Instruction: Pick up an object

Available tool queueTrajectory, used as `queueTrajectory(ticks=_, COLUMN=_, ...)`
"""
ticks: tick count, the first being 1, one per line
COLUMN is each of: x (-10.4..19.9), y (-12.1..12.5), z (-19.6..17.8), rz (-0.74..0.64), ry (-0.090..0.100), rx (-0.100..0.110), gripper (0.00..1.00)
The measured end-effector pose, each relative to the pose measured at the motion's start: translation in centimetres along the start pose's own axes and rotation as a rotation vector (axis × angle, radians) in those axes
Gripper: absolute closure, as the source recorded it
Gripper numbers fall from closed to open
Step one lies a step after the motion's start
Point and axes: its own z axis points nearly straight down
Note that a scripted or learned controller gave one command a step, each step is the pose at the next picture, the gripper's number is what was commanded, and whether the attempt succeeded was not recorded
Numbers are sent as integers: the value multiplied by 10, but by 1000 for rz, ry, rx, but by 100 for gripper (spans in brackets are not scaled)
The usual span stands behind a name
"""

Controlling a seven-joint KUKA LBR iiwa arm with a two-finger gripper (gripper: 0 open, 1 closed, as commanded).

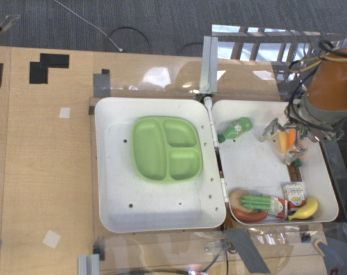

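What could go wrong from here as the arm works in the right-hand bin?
1. The gripper sits over an orange object close to the right bin's far right side; a pick there may slip or scrape the wall.
2. The banana, small carton and green bundle crowd the near corner, so a grab there could catch two things.
3. The green bottle lies on its side and may roll if nudged.

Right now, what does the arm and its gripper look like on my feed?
The arm shows a broad orange band above a grey wrist ring. Dark cables loop around its upper left side. Below hangs the gripper, pale metallic grey with small dark parts.
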Motion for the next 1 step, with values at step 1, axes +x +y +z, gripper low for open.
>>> queueTrajectory(ticks=1, x=-4, y=-2, z=-16, rz=0, ry=-12, rx=9, gripper=100)
